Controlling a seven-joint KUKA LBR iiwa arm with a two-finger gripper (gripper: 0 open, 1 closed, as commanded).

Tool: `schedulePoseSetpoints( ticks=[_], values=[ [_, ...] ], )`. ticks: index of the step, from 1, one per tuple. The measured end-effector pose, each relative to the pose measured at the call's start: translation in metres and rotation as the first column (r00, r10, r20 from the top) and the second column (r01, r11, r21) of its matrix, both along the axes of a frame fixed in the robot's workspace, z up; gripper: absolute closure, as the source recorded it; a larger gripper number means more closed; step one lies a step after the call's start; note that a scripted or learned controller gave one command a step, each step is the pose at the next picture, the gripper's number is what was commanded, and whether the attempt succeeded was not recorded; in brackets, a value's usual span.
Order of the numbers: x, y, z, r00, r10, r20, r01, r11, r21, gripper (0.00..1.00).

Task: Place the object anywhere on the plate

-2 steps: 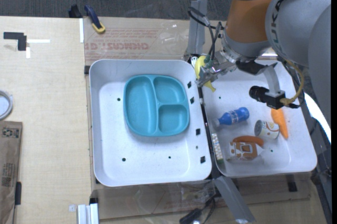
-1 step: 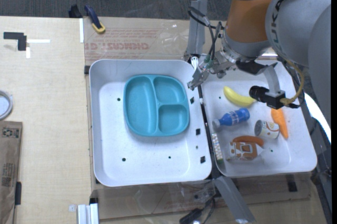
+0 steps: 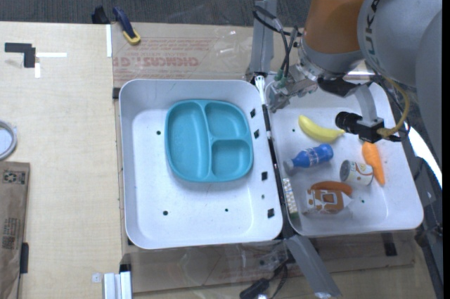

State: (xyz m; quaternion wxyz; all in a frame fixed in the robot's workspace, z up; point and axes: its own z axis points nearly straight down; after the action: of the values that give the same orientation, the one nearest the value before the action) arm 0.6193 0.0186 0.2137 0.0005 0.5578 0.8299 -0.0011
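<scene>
Right bin holds your candidates — a banana near the top, a small blue bottle lying on its side below it, a carrot at the right, a small white cup-like piece just beside the carrot, and a white-and-orange item toward the front. The task doesn't say which one is the object; you'd judge the banana the likeliest, as it lies nearest the gripper.

Handling, as a judgement: all look like light toy pieces, stiff plastic, smooth enough to slip. Take the banana across its middle, where the curve is fattest, not at the tapering ends. The bottle will roll if nudged — pinch across its body. The carrot tapers; grip the thick end.

Plate — teal, three compartments, sits in the left bin, nothing on it. Well apart from every object, with both bin walls between.

Gripper: sits at the upper left corner of the right bin, close against the divide between the bins, under a tangle of cable. You cannot tell from this view whether it is apart or together, and nothing is seen clamped in it. It is near the banana, not touching it.
</scene>
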Motion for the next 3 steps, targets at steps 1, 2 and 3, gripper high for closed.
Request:
schedulePoseSetpoints(
  ticks=[1, 2, 3],
  values=[
    [-0.050, 0.036, 0.052, 0.965, 0.261, 0.000, -0.261, 0.965, 0.002, 1.00],
    [-0.075, 0.099, 0.016, 0.949, 0.316, -0.002, -0.316, 0.949, 0.001, 1.00],
    [-0.142, 0.147, 0.017, 0.966, 0.260, -0.002, -0.260, 0.966, 0.001, 1.00]
  ],
)
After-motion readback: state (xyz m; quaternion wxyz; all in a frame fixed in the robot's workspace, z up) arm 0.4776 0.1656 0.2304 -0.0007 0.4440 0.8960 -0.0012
